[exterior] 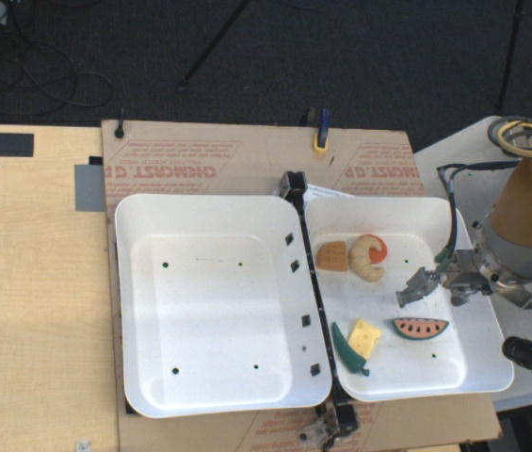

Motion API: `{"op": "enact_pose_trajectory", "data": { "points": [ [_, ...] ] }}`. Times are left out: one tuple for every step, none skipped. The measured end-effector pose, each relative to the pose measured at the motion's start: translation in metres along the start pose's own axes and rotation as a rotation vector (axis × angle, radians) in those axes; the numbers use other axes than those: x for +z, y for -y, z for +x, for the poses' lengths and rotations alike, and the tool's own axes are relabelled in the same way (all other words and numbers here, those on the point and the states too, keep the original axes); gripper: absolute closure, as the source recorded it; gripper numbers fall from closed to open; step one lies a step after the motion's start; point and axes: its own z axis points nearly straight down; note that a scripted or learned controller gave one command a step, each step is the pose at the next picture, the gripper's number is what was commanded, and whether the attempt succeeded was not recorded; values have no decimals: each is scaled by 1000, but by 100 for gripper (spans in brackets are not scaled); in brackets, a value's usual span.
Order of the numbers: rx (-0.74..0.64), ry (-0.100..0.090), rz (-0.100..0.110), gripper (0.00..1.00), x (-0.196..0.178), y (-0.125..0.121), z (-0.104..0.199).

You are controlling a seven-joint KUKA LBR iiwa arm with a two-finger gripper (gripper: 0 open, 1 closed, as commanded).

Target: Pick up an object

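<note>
A sheet of brown cardboard [247,158] lay across the bench, and on it sat the two shallow white bins side by side. The left bin [138,252] showed nothing but its bare white floor and a few small dark holes. The right bin [477,370] held all the toys. The grey arm [520,224] came in from the right, over that bin's right rim, and its gripper [416,290] hung low above the bin floor, just above the watermelon slice [421,328]; from where I stood I could not make out how it was set, and nothing was visibly in its hold. Toward the bin's back lay a round red-and-cream apple-like fruit [369,255], touching a tan bread-like piece [332,256] on its left. Nearer the front, beside the divider, a yellow cheese-like wedge [365,337] rested against a green bean-like strip [346,348]. A blue-and-yellow clamp [321,130] gripped the cardboard's far edge.
</note>
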Motion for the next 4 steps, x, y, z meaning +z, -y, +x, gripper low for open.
{"op": "enact_pose_trajectory", "data": {
  "points": [
    [-3, 1, -2, 0, 130, -35, 31],
    [-4, 0, -4, 0, 124, -78, 61],
    [-2, 2, -6, 0, 123, -138, 65],
    [-3, 1, 2, 100, 114, -135, 64]
  ]
}}
